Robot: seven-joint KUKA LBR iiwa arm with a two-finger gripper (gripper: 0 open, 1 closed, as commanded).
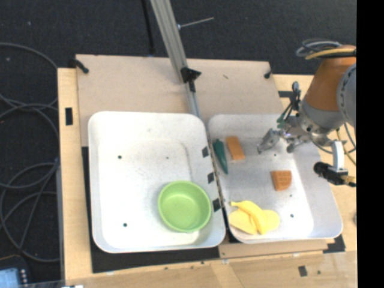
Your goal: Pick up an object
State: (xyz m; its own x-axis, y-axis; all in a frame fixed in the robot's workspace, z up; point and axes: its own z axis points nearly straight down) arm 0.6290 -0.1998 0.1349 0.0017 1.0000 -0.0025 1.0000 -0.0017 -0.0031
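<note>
My gripper [278, 144] hangs over the upper middle of the right bin [306, 221], its two fingers spread open with nothing between them. An orange block [281, 180] lies just below it on the bin floor. Another orange block [234, 149] sits to the gripper's left, beside a dark green object [220, 155] against the bin's left wall. A yellow banana-like object [255, 217] rests at the bin's front left. A green bowl [185, 206] stands in the left bin [120, 161], at its front right.
A slanted aluminium post [171, 35] rises from behind the bins at the centre. Cables lie on the dark floor to the left. The arm's orange band [330, 83] and wrist overhang the right bin's far right corner.
</note>
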